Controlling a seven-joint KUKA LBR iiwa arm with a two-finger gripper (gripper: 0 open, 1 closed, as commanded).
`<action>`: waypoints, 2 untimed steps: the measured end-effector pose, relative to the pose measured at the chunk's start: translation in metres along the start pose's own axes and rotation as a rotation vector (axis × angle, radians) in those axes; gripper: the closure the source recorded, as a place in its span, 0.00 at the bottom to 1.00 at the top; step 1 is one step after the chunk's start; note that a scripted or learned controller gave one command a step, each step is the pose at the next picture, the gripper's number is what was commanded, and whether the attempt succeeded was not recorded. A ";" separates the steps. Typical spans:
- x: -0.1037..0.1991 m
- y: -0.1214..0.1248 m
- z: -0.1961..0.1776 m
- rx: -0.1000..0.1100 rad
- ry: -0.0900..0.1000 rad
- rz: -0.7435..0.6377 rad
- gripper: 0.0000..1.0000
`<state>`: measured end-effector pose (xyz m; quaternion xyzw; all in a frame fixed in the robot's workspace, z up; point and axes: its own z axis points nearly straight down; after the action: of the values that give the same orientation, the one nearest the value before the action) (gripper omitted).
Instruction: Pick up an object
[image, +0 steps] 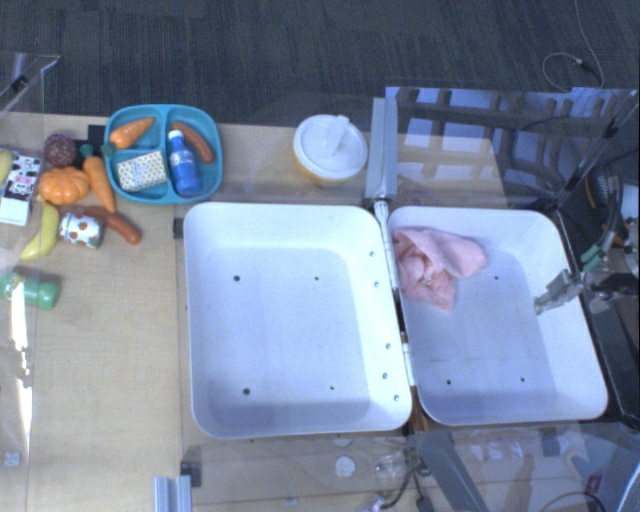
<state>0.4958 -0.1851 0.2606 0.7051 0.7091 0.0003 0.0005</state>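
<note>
Nothing picked yet: your pink cloth lies in the right bin; tool near its edge, grip state unreadable.

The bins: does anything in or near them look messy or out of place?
Only mildly. A pink cloth lies crumpled in the right bin, pushed against its left wall. Toy food sits scattered on the bench beside the blue plate instead of on it.
</note>
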 end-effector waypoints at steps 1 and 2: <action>0.070 0.082 0.071 0.000 0.000 -0.022 0.00; 0.069 0.114 0.165 -0.004 -0.001 -0.185 0.00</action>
<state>0.6097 -0.1159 0.0952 0.6367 0.7711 0.0015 0.0022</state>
